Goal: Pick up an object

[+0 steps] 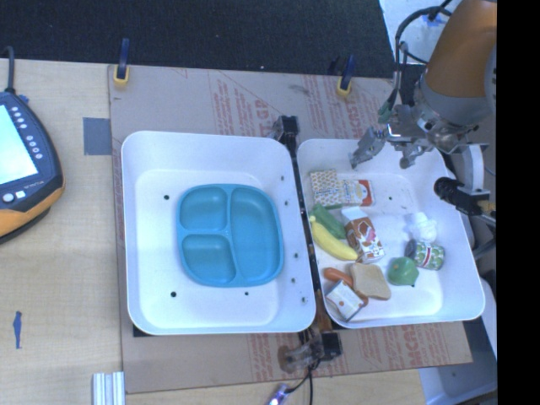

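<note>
We see the arm cut off at the top edge, the pendant clipped at the left. The carton lies partly under the bread; its label is too small to read.

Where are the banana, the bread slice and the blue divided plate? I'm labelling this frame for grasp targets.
banana (332, 242): camera view, middle of its yellow body, right bin.
bread slice (370, 281): camera view, centre of its tan face, right bin.
blue divided plate (229, 234): camera view, ridge where its compartments meet, left bin.
</note>
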